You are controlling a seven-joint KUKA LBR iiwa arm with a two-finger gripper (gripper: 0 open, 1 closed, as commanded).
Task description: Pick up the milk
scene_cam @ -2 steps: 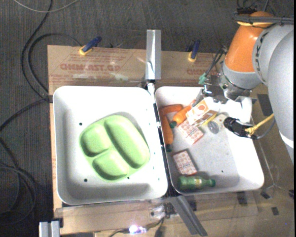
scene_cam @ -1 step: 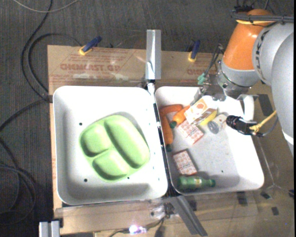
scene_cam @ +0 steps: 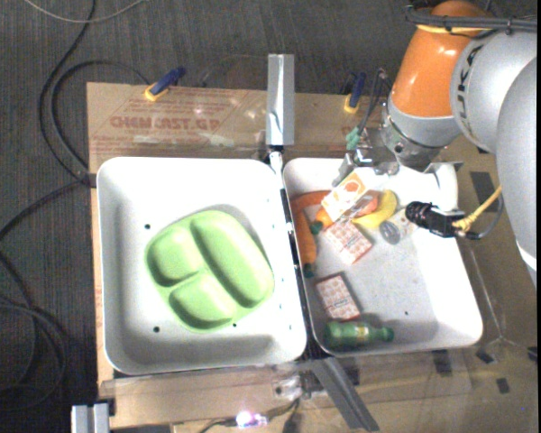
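The milk carton (scene_cam: 347, 197) lies tilted at the back of the right bin (scene_cam: 451, 318), touching the banana (scene_cam: 383, 207); the gripper (scene_cam: 368, 156) hovers just behind it, grip state cannot be told; descend centred on the carton, avoiding the banana.

Fixed overhead slant over both bins (scene_cam: 108, 269)

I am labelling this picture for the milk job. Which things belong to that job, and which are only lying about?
For the job:
- small white and orange milk carton, right bin
- pincer, above the carton

Lying about:
- green divided plastic plate, left bin
- yellow banana
- orange carrot
- green bottle
- two patterned flat packets
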